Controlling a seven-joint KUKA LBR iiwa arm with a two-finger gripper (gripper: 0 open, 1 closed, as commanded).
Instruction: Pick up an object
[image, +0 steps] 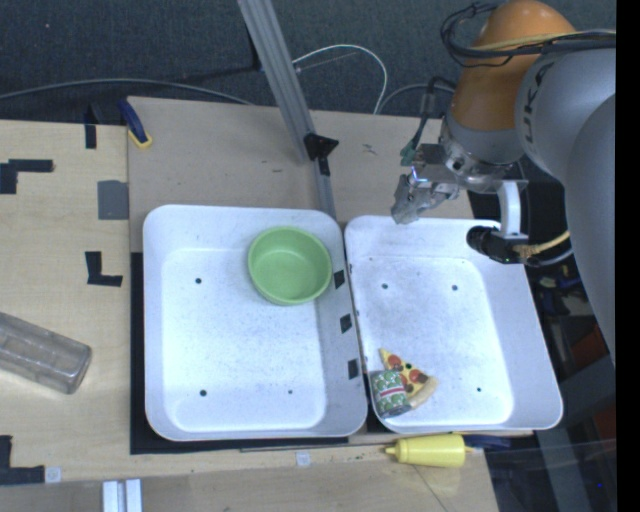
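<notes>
A green bowl (290, 264) sits upright in the left bin (180, 330), near its far right corner. In the right bin (500, 330), a small toy pizza slice with a patterned wrapper (400, 382) lies at the near left corner. My gripper (410, 205) hangs above the far left edge of the right bin, well away from the bowl and the pizza slice. Nothing shows between its fingers, and the view is too small to tell their state.
A yellow bottle (430, 450) lies on the bench just in front of the right bin. A clear plastic cylinder (40, 352) lies at the far left. A grey metal pole (290, 90) slants down toward the gap between the bins.
</notes>
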